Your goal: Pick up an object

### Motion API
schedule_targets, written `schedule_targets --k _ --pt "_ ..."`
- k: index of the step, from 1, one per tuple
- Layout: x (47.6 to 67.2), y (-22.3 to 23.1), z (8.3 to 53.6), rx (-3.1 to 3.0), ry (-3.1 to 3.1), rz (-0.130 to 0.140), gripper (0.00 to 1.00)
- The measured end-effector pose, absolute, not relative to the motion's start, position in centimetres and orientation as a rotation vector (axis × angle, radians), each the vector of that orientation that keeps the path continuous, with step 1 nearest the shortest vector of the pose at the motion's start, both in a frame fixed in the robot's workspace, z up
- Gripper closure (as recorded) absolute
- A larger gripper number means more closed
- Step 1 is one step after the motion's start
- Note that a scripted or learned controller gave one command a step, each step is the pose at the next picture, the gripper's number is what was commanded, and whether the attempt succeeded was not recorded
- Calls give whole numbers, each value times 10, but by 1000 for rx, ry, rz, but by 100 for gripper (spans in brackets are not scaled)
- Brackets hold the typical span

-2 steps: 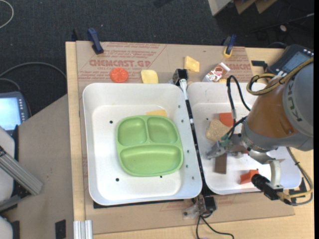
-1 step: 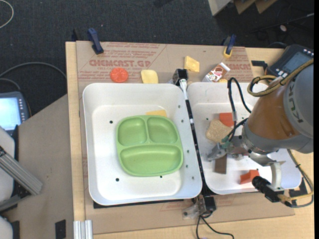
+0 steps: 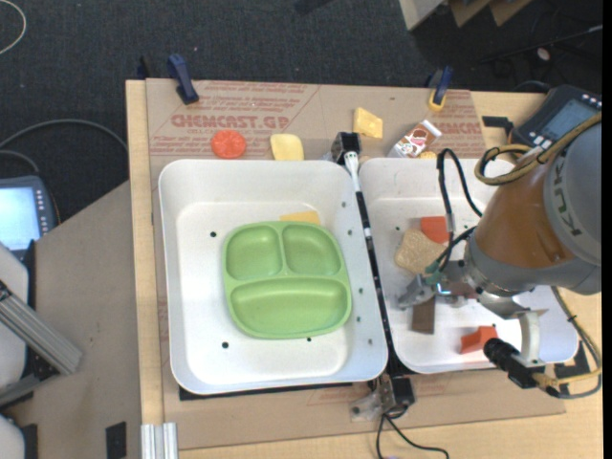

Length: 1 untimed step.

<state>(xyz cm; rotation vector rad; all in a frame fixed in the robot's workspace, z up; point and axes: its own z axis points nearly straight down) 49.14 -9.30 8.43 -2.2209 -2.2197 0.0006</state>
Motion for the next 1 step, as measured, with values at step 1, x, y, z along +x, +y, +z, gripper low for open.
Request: schedule_targets --k 1 --pt "490 -95 84 -2219 -2220 1 0"
